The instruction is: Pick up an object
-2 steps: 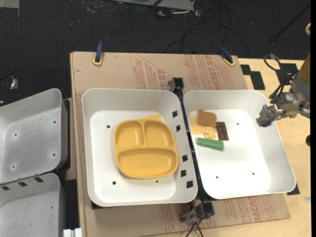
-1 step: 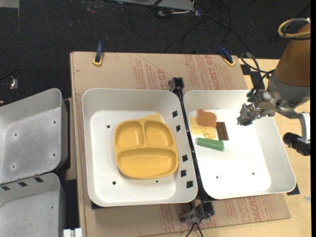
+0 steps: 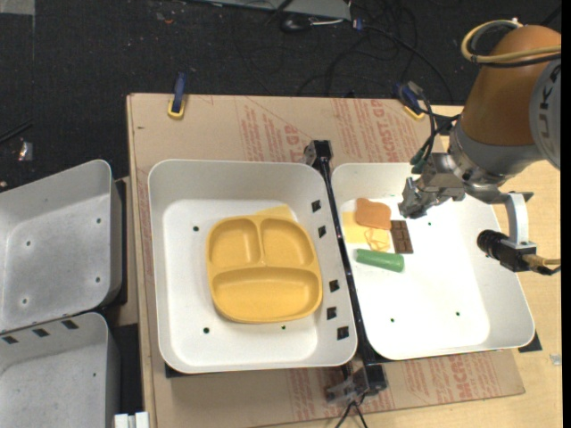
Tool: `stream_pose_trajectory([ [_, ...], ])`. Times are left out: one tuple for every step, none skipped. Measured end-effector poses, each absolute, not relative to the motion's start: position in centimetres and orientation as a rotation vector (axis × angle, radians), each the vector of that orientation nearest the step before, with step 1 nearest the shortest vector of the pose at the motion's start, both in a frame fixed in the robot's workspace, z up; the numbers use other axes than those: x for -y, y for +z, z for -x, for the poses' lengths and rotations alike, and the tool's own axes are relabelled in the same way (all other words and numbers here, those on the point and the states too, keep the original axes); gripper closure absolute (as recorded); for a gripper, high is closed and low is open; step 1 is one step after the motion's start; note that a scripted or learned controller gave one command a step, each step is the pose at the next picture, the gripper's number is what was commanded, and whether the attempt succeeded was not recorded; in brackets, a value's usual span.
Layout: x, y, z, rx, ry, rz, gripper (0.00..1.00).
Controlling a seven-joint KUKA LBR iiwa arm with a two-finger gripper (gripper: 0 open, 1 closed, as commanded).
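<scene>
Two shallow white bins side by side on the tabletop [image 3: 268,390]: left bin [image 3: 169,266] at frame centre, right bin [image 3: 464,328] at centre right. In left bin: one yellow compartment tray [image 3: 264,269], flat on the floor. In right bin, clustered at its upper left beside the dividing wall: orange block [image 3: 373,213]; pale yellow flat piece [image 3: 357,234] below it, touching or partly under it; brown bar [image 3: 401,237] just right of these; green cylinder [image 3: 379,259] lying below them, apart from the orange block. Gripper [image 3: 417,201] at upper right of frame, above the right bin's upper edge, just right of the orange block; contact with any item not discernible. Spread of the fingers: cannot tell, too dark and small. Nothing visible between them. Progress, as judged: approach stage only; no item lifted. Remaining: descent onto one item, closure, lift clear of the bin.
</scene>
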State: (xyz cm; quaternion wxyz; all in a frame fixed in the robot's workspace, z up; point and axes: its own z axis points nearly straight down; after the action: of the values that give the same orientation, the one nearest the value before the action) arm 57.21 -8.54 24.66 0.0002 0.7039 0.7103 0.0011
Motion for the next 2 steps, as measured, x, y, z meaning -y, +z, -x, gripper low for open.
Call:
stream_pose_trajectory([
  [3.1, 23.3, -58.3, -2.231, 0.000, -2.214, 1.00],
  [-2.3, 24.3, -59.9, -2.230, 0.005, -2.211, 1.00],
])
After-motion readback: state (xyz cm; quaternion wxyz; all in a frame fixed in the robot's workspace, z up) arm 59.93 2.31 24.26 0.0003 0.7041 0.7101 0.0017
